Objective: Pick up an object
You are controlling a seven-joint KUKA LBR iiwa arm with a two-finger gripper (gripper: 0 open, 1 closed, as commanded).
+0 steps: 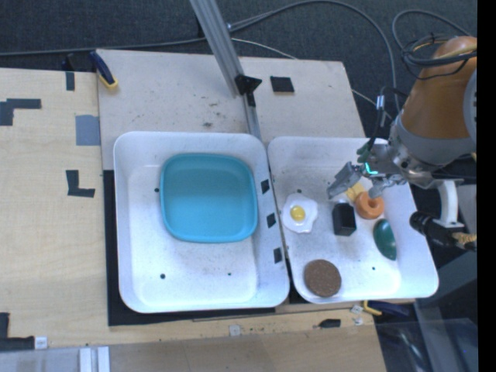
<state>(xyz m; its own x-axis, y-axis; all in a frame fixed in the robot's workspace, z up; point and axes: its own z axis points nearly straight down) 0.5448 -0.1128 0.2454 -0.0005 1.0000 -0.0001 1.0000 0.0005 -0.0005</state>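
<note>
I've got the claw (350,183) low over the right bin (310,153), coming in from the right side. I read this as the approach step: nothing is between the fingers, so no grasp yet. How wide the fingers stand I can't tell from this angle; the metal parts blur together.

Nearest candidate is the orange piece (369,203), just beside the claw toward the near edge of the bench and slightly arm-side. It looks like a short stub with a ring-shaped end; I can't make out a clear long axis or which way it points, and part of it sits under the wrist. The black block (343,219) is just below the claw toward the near edge, roughly upright in the view, its long side running away from the camera. The dark green piece (385,239) lies further toward the near edge and arm-side, an oval with its long axis about parallel to the block's.

The fried egg (299,213) sits on the side away from the arm, the brown disc (322,277) well toward the near edge. The blue plate (208,198) is in the left bin (132,231), far off.

Next move, my guess: centre over one item, line the fingers across its short side, then drop. The orange and black pieces sit close together, so there's a risk of nudging one while going for the other.
</note>
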